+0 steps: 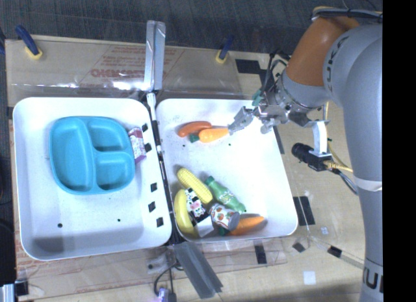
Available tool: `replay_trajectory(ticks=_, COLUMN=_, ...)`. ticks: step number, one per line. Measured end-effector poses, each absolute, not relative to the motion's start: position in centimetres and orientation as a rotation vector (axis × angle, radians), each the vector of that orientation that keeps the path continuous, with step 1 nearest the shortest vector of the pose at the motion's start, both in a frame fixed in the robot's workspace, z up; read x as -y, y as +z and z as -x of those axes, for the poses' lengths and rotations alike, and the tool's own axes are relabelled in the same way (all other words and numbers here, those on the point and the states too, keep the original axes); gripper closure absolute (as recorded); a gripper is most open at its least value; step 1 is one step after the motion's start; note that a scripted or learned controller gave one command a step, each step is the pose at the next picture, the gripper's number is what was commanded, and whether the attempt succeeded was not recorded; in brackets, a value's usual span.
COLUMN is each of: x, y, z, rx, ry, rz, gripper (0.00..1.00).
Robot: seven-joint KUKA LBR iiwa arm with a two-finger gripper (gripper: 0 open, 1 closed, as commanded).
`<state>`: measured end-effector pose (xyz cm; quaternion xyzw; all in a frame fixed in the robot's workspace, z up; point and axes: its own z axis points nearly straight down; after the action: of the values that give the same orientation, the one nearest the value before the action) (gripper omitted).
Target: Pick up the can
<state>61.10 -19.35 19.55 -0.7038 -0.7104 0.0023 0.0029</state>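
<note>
- The two white bins (39, 184) look like smooth, slightly glossy plastic.
- The blue tray (88, 154) is matt plastic.
- The can (220, 219) has a shiny printed skin.
- The gripper (242, 120) looks like bare grey metal.
- The bench (195, 67) looks like pale wood under clear film.

Two white bins (39, 229); one blue tray (91, 154); three carrots (195, 128); one can (221, 217).

Printed can (220, 217), tipped, right bin's front

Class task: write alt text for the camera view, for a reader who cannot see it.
The arm's end effector hovers by two carrots in the right bin; the can lies among toy food at its front. The left bin holds a blue tray.
</note>
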Motion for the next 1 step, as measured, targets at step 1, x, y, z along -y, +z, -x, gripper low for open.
replay_trajectory(ticks=1, x=13.29, y=10.14, z=-65.37, rx=2.021, ry=0.008, rz=2.397, gripper=0.0)
